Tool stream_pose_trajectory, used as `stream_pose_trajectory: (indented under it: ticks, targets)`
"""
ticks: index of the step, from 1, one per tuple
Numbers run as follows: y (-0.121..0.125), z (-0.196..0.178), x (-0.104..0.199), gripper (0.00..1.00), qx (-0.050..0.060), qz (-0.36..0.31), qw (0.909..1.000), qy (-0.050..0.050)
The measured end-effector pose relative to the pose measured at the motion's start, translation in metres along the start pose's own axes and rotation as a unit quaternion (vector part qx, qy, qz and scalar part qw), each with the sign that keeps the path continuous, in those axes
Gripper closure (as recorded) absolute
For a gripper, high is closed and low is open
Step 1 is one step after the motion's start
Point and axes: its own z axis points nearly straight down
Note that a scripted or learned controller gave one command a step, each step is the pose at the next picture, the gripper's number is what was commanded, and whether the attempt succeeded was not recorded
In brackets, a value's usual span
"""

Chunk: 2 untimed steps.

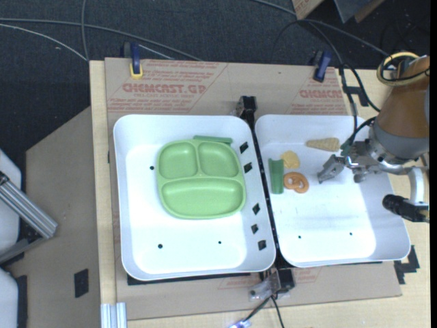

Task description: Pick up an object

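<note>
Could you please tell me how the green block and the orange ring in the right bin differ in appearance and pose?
The green block is a straight, solid bar standing lengthwise along the bin's left wall; the orange ring is round with a hole through its middle. The green block is longer than the orange ring is wide. Both lie in the right bin, close together, left of the tool.

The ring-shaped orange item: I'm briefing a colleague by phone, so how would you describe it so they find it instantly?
Look in the right-hand white bin, at the small cluster of toy foods near its left wall. The orange ring, pretzel-like, lies just right of the upright green stick and below a round yellow piece. It is the only piece with holes through it.
</note>
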Motion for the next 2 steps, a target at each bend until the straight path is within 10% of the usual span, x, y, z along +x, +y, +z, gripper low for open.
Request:
stream_pose_trajectory:
  ticks: [1, 2]
  targets:
    - [-0.001, 0.053, 0.001, 0.0, 0.001, 0.0, 1.0, 0.0]
    - [0.001, 0.038, 0.0, 1.0, -0.003, 0.0, 1.0, 0.0]
